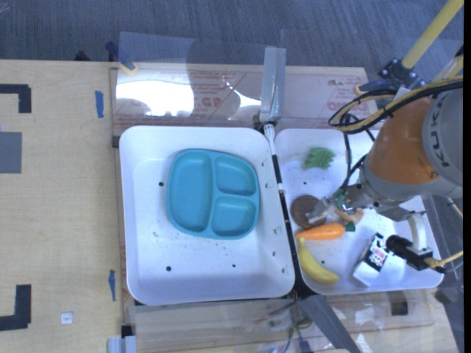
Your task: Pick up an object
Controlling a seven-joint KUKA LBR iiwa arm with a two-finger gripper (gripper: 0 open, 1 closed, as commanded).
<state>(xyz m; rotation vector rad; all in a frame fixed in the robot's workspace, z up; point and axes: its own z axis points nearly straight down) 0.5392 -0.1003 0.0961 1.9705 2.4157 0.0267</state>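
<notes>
My gripper [333, 210] is low in the right bin [335, 142], reaching in from the right under the orange-banded wrist. It sits just above an orange carrot [321, 232] and right beside a brown round piece [302, 207], whose right edge it touches or overlaps. A yellow banana [316, 265] lies below the carrot near the bin's front wall. A green leafy piece [319, 157] rests at the back of the bin, apart from the gripper. Nothing is visibly lifted.
The left bin [140, 219] holds a blue divided plate [213, 193]. A small white box with a dark label [372, 262] lies at the right bin's front right. The divider between the bins [278, 197] runs just left of the brown piece.
</notes>
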